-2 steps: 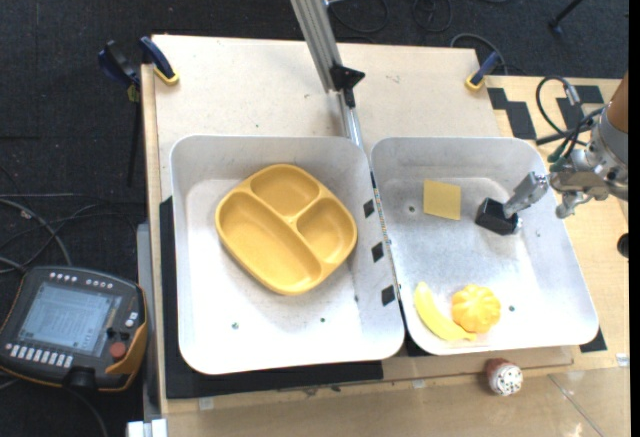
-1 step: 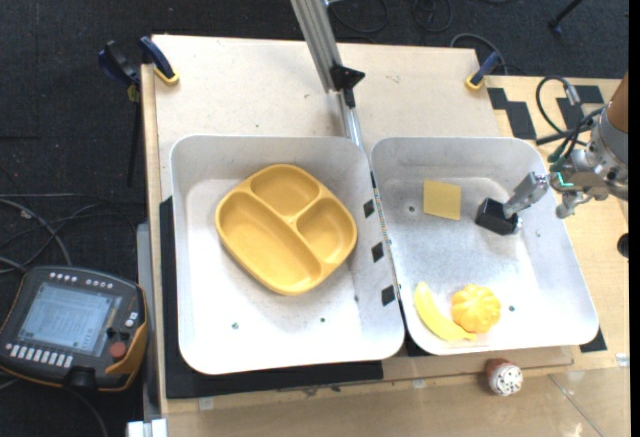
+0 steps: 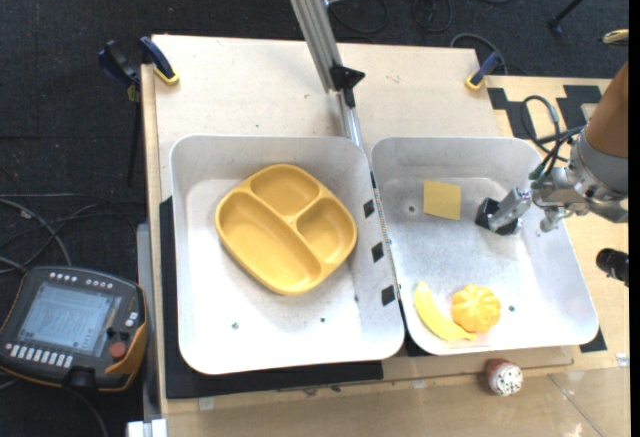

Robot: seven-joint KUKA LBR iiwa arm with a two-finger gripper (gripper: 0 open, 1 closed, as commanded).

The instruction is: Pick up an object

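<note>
The end effector is hovering at the frame's right, over the right bin; open or closed, I cannot tell. The yellow block is lying flat and alone just left of it, likely the easiest pick.

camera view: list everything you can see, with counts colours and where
bins: 2, white, side by side on bench; left bin, right bin
divided plate: 1, yellow, left bin
square block: 1, yellow, right bin, far part
banana: 1, yellow, right bin, near edge
ridged round fruit: 1, orange-yellow, touching banana
speckled ball: 1, pale, bench, before right bin
pendant: 1, grey, floor, left
arm: 1, grey, from right
gripper: 1, over right bin
</note>
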